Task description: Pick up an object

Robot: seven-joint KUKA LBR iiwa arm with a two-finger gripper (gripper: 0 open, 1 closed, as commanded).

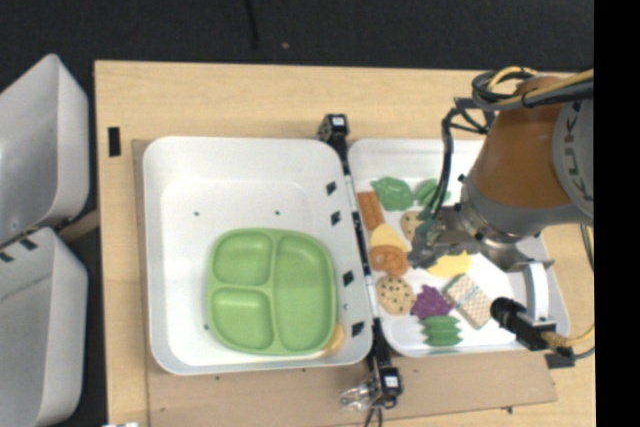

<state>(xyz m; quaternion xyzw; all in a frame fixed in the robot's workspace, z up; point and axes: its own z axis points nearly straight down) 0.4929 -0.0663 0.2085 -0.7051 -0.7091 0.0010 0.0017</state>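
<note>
Small toy food pieces are seen crowded in the right bin (400, 153) on the worktop (250, 95). A green leafy piece (392, 191) lies at the far side, an orange stick (371, 209) just beside it, then a yellow roll (387, 236) and a brown bun (390, 260). Nearer are placed a speckled cookie (394, 294), a purple grape bunch (432, 300), a checked cracker (468, 300) and a green ridged piece (441, 332). A yellow piece (449, 264) is partly covered by the arm. The hand (428, 243) is lowered among these pieces (whether it is released or clenched cannot be told). In the left bin (190, 175) a green divided plate (272, 291) is set. A few dark letters on the arm's grey shell are cut off and cannot be read.
</note>
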